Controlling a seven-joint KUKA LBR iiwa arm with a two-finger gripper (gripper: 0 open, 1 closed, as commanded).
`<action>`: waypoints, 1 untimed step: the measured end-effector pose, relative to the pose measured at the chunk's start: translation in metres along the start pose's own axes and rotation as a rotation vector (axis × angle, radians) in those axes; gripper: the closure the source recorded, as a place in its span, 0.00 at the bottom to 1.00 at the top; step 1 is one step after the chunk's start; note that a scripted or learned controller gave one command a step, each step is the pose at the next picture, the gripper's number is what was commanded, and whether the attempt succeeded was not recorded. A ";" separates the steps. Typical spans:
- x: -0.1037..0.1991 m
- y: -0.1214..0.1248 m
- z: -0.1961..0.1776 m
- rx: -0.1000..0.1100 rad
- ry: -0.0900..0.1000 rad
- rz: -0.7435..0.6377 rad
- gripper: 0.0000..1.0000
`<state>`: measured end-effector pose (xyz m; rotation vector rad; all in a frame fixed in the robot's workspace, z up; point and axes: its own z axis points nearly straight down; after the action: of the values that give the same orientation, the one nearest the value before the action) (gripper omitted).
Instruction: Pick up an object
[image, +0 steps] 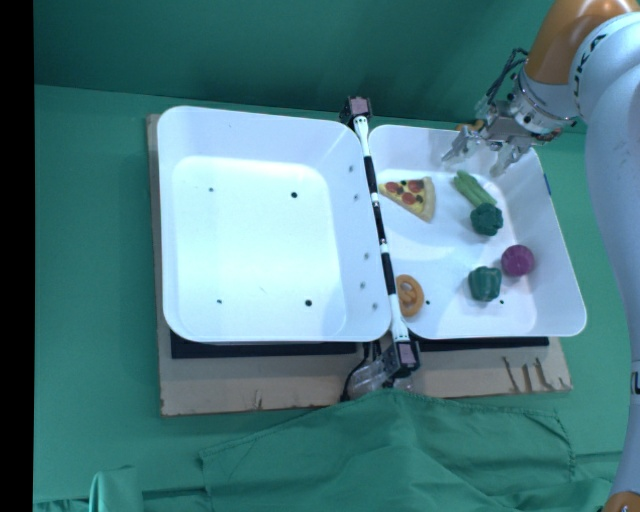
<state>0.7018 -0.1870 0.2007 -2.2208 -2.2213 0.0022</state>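
Surface (100, 300): lying under a smooth green cloth, with a flat brown cardboard sheet (250, 395) showing beneath both bins and a loose, creased fold of green fabric (400, 450) bunching at the near edge.
Left bin (190, 130): sitting as a shallow, glossy white plastic tray with rounded corners; small dark dots are showing on its floor.
Right bin (560, 310): sitting beside the left bin, same glossy white plastic, touching it along a black-and-white striped divider rail (378, 215).
Arm (610, 100): reaching in from the right, grey casing with an orange band (570, 20) above the wrist.
End effector (482, 150): hovering over the far edge of the right bin, metallic fingers (455, 150) spreading wide apart with nothing between them.
Pizza slice (410, 195): lying flat near the divider, triangular, tan crust with red round toppings.
Broccoli (480, 205): lying just below the end effector, pale green ribbed stalk running to a dark green knobbly head.
Purple ball-shaped item (517, 260): resting toward the right side, round and matte; exact kind cannot be told.
Green pepper (485, 283): sitting just beside the purple item, lumpy and dark green.
Pretzel (409, 294): lying close to the divider at the near side, orange-brown, looped shape.
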 end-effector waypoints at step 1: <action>0.002 -0.039 0.016 -0.017 -0.005 0.004 0.00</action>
<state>0.6628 -0.1845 0.1847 -2.2364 -2.2279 -0.0103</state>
